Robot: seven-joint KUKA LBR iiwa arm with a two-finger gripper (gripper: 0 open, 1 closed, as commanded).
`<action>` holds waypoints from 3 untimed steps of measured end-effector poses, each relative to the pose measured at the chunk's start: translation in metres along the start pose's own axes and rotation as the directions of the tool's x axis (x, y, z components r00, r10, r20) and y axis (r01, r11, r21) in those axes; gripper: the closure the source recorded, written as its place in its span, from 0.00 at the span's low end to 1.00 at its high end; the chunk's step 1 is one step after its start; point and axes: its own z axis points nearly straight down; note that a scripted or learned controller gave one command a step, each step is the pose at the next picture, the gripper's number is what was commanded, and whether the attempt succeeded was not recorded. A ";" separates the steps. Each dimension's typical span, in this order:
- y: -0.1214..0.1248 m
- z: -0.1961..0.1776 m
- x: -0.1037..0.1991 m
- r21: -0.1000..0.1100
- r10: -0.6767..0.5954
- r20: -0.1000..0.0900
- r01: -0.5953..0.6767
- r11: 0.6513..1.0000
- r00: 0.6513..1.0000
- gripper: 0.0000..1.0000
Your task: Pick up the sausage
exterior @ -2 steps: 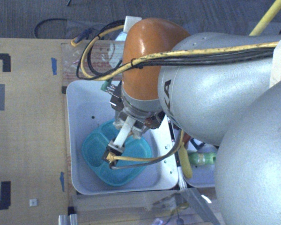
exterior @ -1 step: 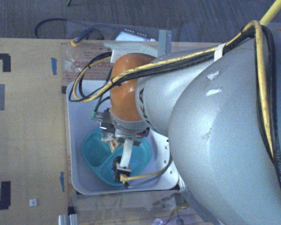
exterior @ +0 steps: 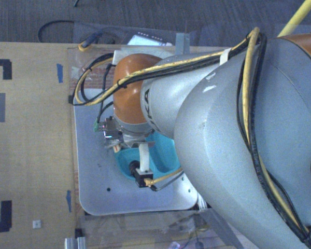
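Over on the left, I see the bare tan surface [exterior: 31, 139] with black corner marks [exterior: 2, 69] near its edge and two short strips of blue tape [exterior: 59, 72] closer to the bin. Next comes the white bin [exterior: 96, 175], its floor open on the left side apart from a small dark speck [exterior: 108, 190] toward the near rim.

Moving right, the wrist comes down into the bin, with the orange band [exterior: 132, 87] facing me almost end on. The tool [exterior: 123, 139] sits under that wrist, low over the bin floor. The wrist hides it from above, so I cannot tell its state.

Just beside and partly beneath the tool lies a turquoise, bowl-like thing [exterior: 163, 152], with its right part running under the arm. I cannot tell where the sausage lies.

Further right, the thick grey arm [exterior: 223, 149] covers the rest of the bin and the surface beyond it.
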 end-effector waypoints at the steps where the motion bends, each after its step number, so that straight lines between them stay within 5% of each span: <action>1: -0.001 0.002 -0.001 0.004 0.000 0.004 0.000 1.000 1.000 0.00; 2: 0.001 0.013 -0.003 -0.009 0.010 0.000 -0.010 1.000 1.000 0.00; 3: 0.037 0.016 -0.002 -0.003 0.008 0.002 -0.008 1.000 1.000 0.00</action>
